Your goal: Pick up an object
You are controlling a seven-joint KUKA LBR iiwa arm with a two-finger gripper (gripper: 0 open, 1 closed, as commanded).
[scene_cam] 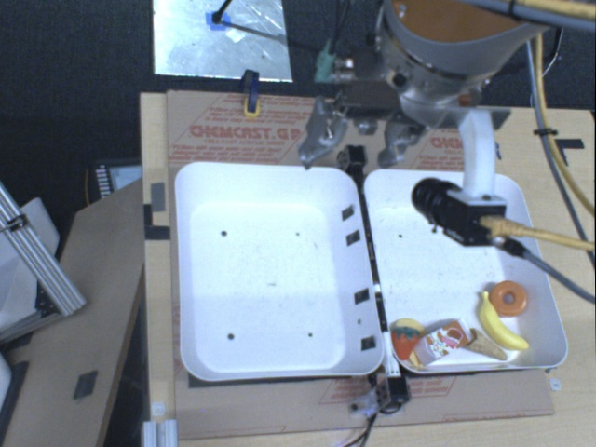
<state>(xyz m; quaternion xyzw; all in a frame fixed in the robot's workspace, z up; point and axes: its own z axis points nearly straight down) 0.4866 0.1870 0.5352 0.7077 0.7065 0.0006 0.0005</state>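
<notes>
tool up at far rim btwn bins, jaws apart, nothing held | banana in right bin's near-right corner w/ donut | lies toward viewer & right of tool, long axis slanted

Four candidate objects lie grouped in the near corner area of the right bin. A yellow banana lies curved, with an orange ring-shaped item just beside its upper end. A flat red-and-white packet lies near the front wall, touching a round orange-red item at the bin's near-left corner.
</notes>
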